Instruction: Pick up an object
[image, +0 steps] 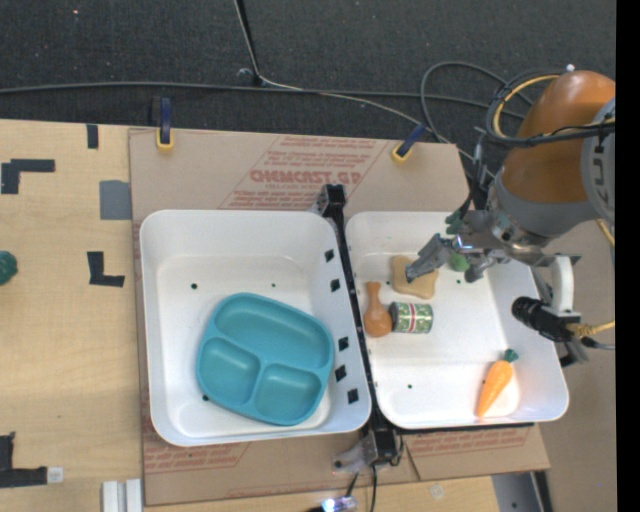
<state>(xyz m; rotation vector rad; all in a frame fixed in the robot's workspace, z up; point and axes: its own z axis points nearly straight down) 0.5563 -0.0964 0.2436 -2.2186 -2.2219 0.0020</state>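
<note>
The gripper (425, 266) hung just above the tan bread piece (416, 279) — whether its claw was apart or together, I cannot tell. The piece looked light and soft — best pinched across its narrow sides.

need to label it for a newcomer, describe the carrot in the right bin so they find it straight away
Start at the right-hand shallow white bin of the two. Go to its near right corner, where the small orange toy carrot with a green tip lies alone against the wall. It is pointed and bright orange, unlike the green-labelled can farther left.
</note>
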